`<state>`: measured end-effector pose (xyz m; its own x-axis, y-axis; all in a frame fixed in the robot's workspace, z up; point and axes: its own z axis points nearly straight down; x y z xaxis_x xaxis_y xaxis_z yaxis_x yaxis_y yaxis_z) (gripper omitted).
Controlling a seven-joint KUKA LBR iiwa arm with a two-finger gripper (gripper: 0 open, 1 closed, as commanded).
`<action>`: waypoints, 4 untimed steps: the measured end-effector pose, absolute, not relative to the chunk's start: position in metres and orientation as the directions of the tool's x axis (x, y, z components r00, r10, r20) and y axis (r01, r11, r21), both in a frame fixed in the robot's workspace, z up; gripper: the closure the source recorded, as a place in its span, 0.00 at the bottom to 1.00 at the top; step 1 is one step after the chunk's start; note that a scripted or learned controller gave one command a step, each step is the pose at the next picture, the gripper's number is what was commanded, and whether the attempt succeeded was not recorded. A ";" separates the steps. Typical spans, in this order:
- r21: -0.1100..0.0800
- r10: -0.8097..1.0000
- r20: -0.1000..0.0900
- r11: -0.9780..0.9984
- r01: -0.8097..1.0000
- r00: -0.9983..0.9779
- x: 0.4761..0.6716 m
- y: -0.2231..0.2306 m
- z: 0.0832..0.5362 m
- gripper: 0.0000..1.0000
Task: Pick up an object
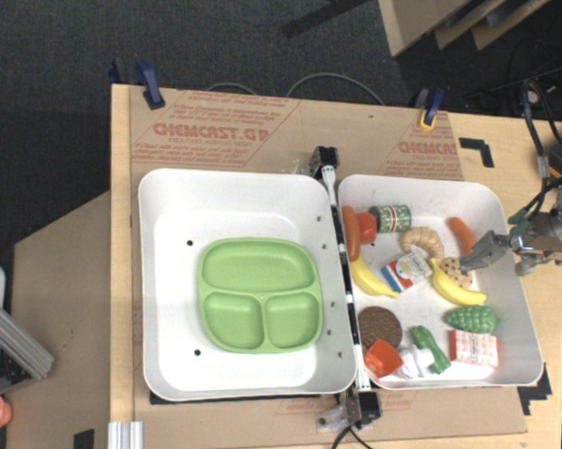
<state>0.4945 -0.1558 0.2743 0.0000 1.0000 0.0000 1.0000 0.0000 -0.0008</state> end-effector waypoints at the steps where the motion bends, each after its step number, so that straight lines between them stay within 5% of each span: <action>1: -0.008 1.000 0.003 0.001 1.000 -0.001 0.508 -0.125 0.080 0.00; 3: 0.002 1.000 -0.001 0.004 1.000 -0.004 0.605 -0.107 0.084 0.00; 4: 0.000 1.000 0.000 0.002 1.000 -0.002 0.603 -0.108 0.094 1.00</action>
